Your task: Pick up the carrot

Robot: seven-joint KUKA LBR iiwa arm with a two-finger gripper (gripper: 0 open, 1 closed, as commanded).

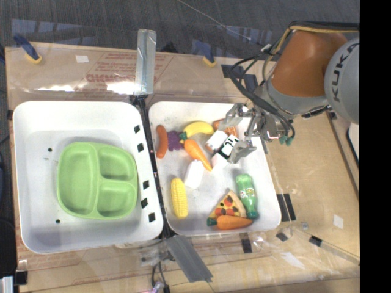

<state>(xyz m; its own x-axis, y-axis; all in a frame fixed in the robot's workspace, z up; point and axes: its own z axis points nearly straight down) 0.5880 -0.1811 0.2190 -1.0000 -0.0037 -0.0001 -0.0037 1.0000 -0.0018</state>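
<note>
Your tool (239, 140) hangs over the upper right of the right bin (269, 191), fingers spread with nothing between them. One carrot (198, 152) lies just left of it at frame centre, another (233, 222) along the bin's lower edge. Line up across the nearer carrot's narrow width before descending.

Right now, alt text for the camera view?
The gripper hovers at the right bin's upper right, just right of a carrot among toy foods; a second carrot lies at the front edge. The left bin holds a green plate.
</note>
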